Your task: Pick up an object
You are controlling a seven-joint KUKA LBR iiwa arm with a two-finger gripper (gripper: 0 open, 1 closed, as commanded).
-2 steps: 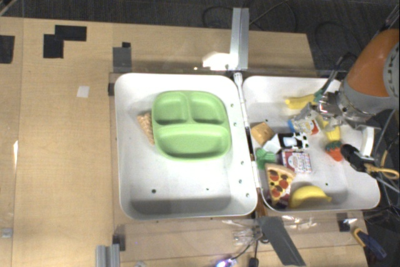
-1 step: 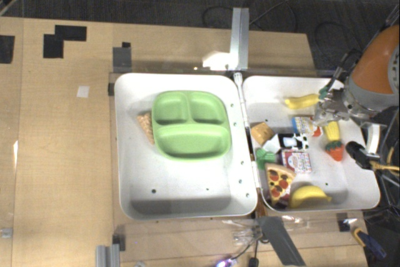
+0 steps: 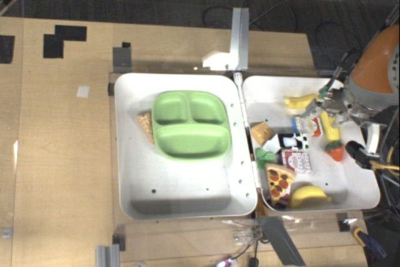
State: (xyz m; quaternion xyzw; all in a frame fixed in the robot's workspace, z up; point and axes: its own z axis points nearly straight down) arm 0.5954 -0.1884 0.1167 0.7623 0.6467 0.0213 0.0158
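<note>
Camera view:
- The counter (image 3: 56, 153) carries 2 white bins side by side: a left bin (image 3: 181, 194) and a right bin (image 3: 356, 181).
- Left bin: 1 green divided plate (image 3: 189, 124) lies toward its far half. A tan waffle-like piece (image 3: 145, 126) shows at the plate's left edge, partly under it.
- Right bin, far edge: 1 yellow banana (image 3: 299, 101).
- Right bin, left edge: a brown block (image 3: 261, 132), with a small green item (image 3: 265, 156) just nearer.
- Right bin, near edge: a pizza slice (image 3: 279, 180) and a second banana (image 3: 309, 194), touching.
- Right bin, middle: a black-and-white carton (image 3: 302, 141) and a red-labelled packet (image 3: 298, 162); toward the right, a yellow corn cob (image 3: 329, 126) and an orange carrot-like piece (image 3: 337, 151).
- The arm's gripper (image 3: 319, 110) hangs over the far middle of the right bin, just beside the far banana. Whether the fingers are released or clenched cannot be told; nothing is seen between them.
</note>
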